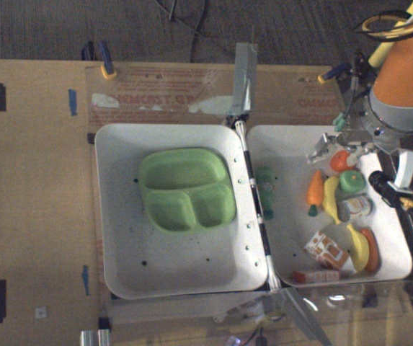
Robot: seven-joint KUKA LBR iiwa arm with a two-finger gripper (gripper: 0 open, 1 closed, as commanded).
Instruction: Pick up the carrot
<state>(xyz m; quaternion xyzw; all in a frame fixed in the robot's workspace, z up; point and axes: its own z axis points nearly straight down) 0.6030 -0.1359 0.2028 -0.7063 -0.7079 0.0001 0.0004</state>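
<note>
So the arm was at the approach stage, nothing grabbed yet as far as I could see. The carrot was lying in the right bin, roughly mid-bin and a bit toward the far edge, pointing lengthwise down the bin with its dark green end toward the near side. A banana sat just beside it on the right, pretty much touching.

The claw hung over the far part of that same bin, up and to the right of the carrot, close to a little red-orange thing and a green cup-like piece. Honestly couldn't tell whether it was spread apart or pinched together, too much metal clutter in that spot. Nothing visibly sat between its tips.

Left bin just had the green divided tray in the middle, not relevant.

My guess at the next move: slide toward the bin's middle divider side and nearer edge, line up across the carrot's narrow width, then drop. The tricky bit would be that banana crowding one side, since a tip could easily land on it instead.
</note>
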